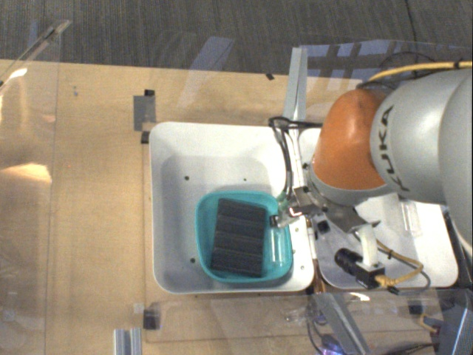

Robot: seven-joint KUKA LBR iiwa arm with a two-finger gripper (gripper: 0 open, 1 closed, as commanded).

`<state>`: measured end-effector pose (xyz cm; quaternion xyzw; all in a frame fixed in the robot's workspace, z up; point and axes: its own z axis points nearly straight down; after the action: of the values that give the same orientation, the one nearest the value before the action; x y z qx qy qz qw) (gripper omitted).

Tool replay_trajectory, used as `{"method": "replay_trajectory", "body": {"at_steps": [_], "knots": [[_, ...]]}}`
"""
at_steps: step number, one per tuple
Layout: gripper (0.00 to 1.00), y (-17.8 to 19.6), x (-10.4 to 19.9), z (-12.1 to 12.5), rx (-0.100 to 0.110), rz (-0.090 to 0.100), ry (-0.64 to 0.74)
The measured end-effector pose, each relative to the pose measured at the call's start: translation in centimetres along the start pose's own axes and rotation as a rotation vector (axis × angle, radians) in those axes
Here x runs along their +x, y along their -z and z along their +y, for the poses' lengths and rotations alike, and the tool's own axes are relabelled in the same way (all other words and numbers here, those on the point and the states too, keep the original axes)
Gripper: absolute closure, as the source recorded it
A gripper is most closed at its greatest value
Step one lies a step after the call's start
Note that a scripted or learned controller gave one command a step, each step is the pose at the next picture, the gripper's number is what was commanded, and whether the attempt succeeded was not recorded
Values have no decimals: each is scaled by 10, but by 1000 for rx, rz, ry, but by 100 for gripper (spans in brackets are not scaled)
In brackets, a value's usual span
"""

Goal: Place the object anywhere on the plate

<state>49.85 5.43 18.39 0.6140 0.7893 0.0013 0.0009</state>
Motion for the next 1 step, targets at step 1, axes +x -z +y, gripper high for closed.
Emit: {"method": "replay_trajectory", "body": {"at_steps": [1], "knots": [[0, 0, 0, 0, 0, 0, -1]]}}
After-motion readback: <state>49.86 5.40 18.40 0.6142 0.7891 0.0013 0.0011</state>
